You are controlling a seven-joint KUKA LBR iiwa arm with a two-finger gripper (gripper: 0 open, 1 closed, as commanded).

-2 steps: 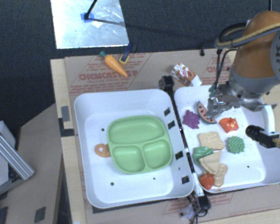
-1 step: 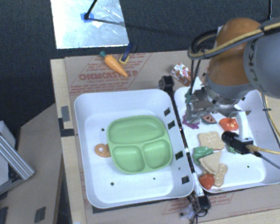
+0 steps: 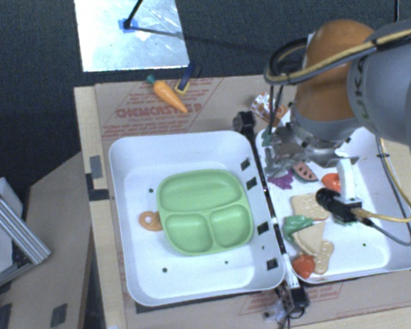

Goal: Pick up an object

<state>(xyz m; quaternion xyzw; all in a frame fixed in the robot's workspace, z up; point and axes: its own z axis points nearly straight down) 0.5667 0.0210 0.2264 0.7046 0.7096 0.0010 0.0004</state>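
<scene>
My gripper (image 3: 281, 161) hangs low over the far left part of the right bin (image 3: 399, 238), below the grey arm with its orange band (image 3: 333, 59). Just beneath it lie a purple piece (image 3: 281, 182) and a watermelon slice (image 3: 305, 171). Nearby in that bin are a red tomato (image 3: 330, 181), a slice of toast (image 3: 308, 205), a green leafy piece (image 3: 295, 224), a tan bread piece (image 3: 313, 241) and a red piece (image 3: 302, 264). I see nothing held in the gripper.
The left bin (image 3: 130, 175) holds a green divided plate (image 3: 203, 211) and a small orange ring (image 3: 150, 221). A toy carrot (image 3: 169, 96) lies on the cardboard behind the bins. The wall between the bins (image 3: 261, 191) runs close to the gripper's left.
</scene>
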